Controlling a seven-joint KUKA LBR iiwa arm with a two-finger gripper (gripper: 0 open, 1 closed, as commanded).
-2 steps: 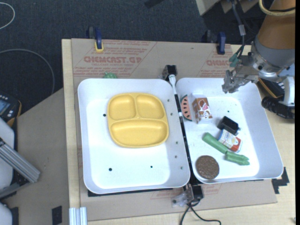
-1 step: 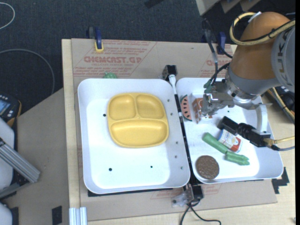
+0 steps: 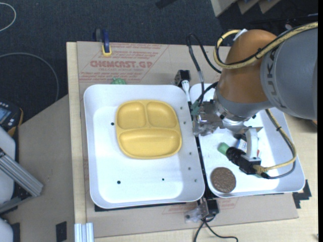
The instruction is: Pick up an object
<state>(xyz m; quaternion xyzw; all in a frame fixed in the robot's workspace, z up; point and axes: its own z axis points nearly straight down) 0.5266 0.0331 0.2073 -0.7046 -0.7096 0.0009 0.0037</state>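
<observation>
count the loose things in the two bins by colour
yellow: 1, the divided plate in the left bin
brown: 1, the round disc in the right bin
green: 1, the small piece in the right bin
total: 3
</observation>
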